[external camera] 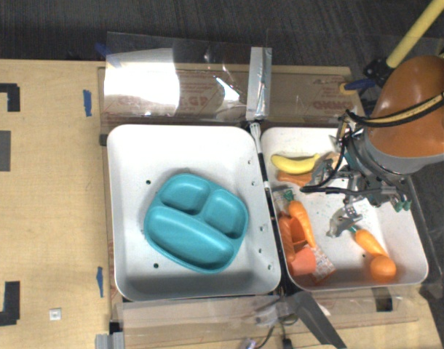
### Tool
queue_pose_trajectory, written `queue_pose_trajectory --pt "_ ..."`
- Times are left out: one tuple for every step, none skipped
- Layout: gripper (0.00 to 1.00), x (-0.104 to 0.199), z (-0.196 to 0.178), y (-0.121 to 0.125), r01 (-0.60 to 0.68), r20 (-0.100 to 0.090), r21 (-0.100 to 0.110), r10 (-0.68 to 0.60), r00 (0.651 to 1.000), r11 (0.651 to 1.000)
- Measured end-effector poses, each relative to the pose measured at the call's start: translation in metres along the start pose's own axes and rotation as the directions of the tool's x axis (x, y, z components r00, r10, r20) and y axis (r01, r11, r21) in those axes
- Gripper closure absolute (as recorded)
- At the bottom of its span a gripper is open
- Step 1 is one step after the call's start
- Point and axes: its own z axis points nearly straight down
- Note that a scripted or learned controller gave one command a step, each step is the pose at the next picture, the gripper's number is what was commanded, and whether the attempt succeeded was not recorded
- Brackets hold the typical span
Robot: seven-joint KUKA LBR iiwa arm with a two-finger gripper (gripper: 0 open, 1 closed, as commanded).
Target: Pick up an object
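in the right bin (418, 257) you have a carrot (373, 249) near the near-right corner, a banana (295, 163) at the far left, and orange pieces (298, 231) along the left wall. the gripper (343, 220) hangs just left of the carrot; you can't tell its finger spread. a teal divided plate (196, 220) lies in the left bin (127, 151).

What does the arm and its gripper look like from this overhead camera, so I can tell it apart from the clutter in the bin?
The arm shows as a rounded orange dome over a grey body, crossed by a black and a yellow cable. A pale yellow tube runs diagonally off the top right corner. Below it, the gripper is dark metal with silvery fingers and thin black wires around it.
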Motion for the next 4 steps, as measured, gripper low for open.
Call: queue_pose_trajectory --pt "0.0 0.011 0.085 -0.02 -0.031 -0.008 -0.002 0.031 0.999 1.0" --pt "0.0 -0.118 0.079 -0.077 -0.066 0.001 0.001 0.066 0.998 0.998" --pt "0.0 -0.049 0.124 -0.123 -0.085 0.001 0.003 0.085 0.996 0.996" --pt "0.0 0.036 0.123 -0.119 -0.008 0.0 0.003 0.008 1.0 1.0"
